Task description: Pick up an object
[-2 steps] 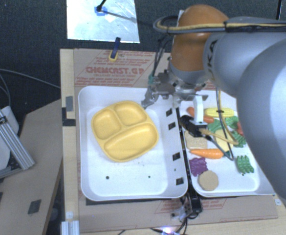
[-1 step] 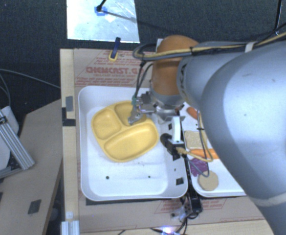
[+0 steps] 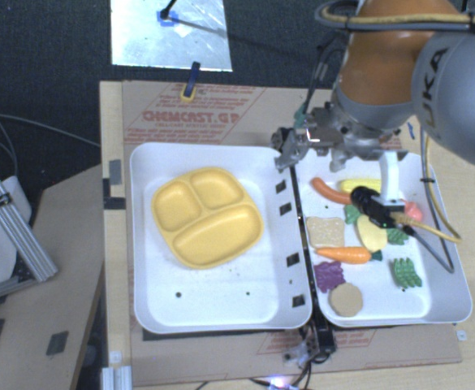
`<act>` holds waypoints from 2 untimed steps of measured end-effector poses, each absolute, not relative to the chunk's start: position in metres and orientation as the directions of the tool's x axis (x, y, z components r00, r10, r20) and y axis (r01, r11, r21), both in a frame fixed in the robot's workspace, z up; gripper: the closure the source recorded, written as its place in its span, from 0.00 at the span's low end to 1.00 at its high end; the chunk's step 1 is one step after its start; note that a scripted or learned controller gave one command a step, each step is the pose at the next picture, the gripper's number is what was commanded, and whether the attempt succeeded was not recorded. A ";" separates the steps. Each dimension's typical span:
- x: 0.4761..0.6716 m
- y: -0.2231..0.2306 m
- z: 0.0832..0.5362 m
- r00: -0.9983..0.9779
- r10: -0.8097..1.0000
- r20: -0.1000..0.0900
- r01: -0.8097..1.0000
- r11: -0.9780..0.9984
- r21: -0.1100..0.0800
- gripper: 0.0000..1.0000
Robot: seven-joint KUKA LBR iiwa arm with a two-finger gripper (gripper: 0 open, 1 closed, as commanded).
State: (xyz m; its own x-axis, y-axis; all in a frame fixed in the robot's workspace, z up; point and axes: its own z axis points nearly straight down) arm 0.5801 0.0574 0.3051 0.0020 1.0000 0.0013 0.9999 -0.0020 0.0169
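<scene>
The right bin (image 3: 448, 299) holds several toy foods: an orange-red sausage (image 3: 328, 190), a yellow banana (image 3: 359, 186), a bread slice (image 3: 326, 231), a carrot (image 3: 345, 255), purple grapes (image 3: 329, 275), a tan round biscuit (image 3: 346, 300), a green leafy piece (image 3: 406, 272) and a pale yellow piece (image 3: 371, 235). My gripper (image 3: 314, 151) hangs over the far left corner of this bin, just above the sausage and close to the divider between the bins. I see nothing held in it.
A yellow divided plate (image 3: 207, 215) lies in the left bin (image 3: 221, 299). A pink piece (image 3: 415, 211) and small green bits (image 3: 396, 236) sit near the right bin's right side. The arm's big grey and orange body (image 3: 399, 47) overhangs the far right.
</scene>
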 end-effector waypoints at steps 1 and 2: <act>0.607 0.062 0.248 -0.001 1.000 0.000 1.000 0.001 0.001 0.00; 0.537 0.112 0.201 -0.008 1.000 0.002 1.000 0.008 -0.009 0.00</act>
